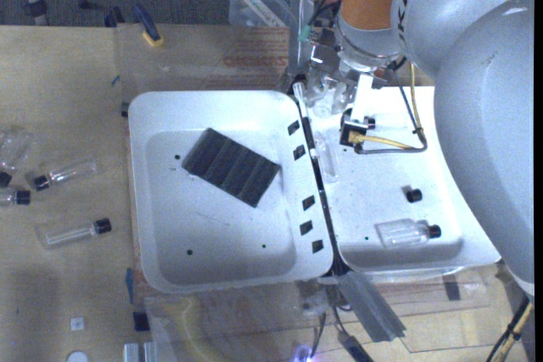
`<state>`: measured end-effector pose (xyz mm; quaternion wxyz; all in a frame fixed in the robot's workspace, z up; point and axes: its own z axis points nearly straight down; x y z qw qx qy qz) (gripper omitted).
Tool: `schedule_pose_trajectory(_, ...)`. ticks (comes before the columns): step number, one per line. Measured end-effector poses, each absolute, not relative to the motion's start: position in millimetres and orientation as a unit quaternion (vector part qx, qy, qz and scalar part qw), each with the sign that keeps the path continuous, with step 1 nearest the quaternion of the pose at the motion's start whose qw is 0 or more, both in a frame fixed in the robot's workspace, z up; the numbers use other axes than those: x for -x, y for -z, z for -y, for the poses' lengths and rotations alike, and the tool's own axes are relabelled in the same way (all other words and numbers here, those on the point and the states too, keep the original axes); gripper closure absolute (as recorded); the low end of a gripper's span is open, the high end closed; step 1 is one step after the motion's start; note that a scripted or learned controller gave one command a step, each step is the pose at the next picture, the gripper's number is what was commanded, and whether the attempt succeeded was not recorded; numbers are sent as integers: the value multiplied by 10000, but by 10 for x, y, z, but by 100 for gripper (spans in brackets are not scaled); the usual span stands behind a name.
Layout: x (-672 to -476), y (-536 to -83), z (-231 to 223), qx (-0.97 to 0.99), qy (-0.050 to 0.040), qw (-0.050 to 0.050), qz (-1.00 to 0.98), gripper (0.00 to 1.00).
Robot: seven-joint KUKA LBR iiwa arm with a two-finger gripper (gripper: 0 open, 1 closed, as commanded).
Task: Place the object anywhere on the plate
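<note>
Lying flat: a dark ribbed rectangular plate (232, 167) in the glossy left bin (161, 267).
Gripper (327, 102) hovering nearby; its state I cannot tell; a clear vial (405, 231) is resting rightward.

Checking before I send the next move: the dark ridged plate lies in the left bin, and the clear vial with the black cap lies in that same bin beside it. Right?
Not quite. The dark ridged plate does lie in the left bin, but the camera view shows the clear vial with the black cap in the right bin, near its front edge.
</note>
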<state>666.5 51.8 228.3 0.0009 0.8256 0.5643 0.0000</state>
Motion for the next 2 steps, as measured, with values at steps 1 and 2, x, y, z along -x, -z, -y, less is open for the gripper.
schedule_pose_trajectory(1,-6655,-1798,-1396,-7788,20,-15,-6272,100)
schedule_pose_trajectory(2,-6658,-1867,-2172,-8128,-1,3,-5826,100)
